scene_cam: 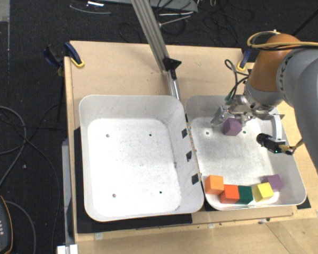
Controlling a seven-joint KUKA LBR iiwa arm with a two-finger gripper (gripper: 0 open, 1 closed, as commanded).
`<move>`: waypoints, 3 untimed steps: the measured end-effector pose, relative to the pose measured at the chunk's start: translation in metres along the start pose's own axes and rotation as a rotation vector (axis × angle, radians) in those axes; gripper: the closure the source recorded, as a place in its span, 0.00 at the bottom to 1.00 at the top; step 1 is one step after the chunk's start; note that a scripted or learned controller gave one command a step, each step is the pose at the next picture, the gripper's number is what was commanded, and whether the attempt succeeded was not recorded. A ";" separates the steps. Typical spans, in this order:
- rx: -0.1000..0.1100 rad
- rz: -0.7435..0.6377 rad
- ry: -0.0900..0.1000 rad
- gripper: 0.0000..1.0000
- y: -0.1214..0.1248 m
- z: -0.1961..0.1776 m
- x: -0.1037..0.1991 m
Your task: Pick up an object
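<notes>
The tool [234, 116] is shown over the far part of the right bin [299, 180], with a purple block [232, 126] gripped between its fingers. The lifting step is judged under way; next, a steady rise is called for.

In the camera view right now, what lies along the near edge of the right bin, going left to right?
Light orange block → darker orange block → green block → yellow block → purple block.
</notes>
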State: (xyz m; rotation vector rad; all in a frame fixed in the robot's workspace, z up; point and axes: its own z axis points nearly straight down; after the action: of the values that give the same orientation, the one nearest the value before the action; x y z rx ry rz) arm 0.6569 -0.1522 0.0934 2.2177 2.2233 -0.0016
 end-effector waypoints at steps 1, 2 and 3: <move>-0.003 0.001 0.000 1.00 0.001 -0.013 0.000; -0.008 -0.005 0.002 1.00 -0.019 -0.108 0.060; -0.007 -0.008 0.005 1.00 0.005 -0.150 0.140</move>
State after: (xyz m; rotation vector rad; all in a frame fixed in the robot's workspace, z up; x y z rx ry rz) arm 0.6620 -0.0115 0.2434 2.2078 2.2307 0.0113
